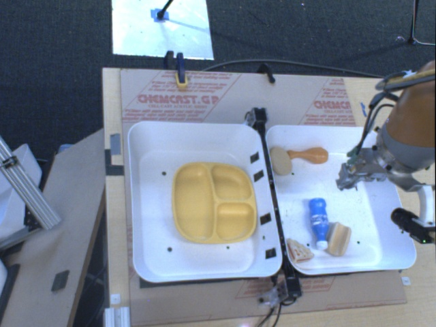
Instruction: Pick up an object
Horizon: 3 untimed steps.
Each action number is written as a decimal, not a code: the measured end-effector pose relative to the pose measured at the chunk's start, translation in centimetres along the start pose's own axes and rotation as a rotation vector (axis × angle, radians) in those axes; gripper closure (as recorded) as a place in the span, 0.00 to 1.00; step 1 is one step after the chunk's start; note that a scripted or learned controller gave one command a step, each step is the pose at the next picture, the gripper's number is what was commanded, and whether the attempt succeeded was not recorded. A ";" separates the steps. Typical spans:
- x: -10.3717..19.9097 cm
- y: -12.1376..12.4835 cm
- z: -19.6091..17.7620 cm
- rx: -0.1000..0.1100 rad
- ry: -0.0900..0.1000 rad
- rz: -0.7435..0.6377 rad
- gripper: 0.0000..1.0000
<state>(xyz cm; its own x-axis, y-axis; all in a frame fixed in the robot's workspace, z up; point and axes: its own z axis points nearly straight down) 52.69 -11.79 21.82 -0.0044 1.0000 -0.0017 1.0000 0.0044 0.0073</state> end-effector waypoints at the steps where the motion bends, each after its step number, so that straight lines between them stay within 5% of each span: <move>1: 0.0 0.2 -3.6 0.001 0.000 0.000 1.00; 3: 9.5 4.0 -2.6 0.004 0.003 -0.005 1.00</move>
<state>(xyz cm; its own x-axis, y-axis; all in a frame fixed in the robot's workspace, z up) 56.64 -2.30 24.46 -0.0092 1.0000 0.0010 1.0000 0.0092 0.0036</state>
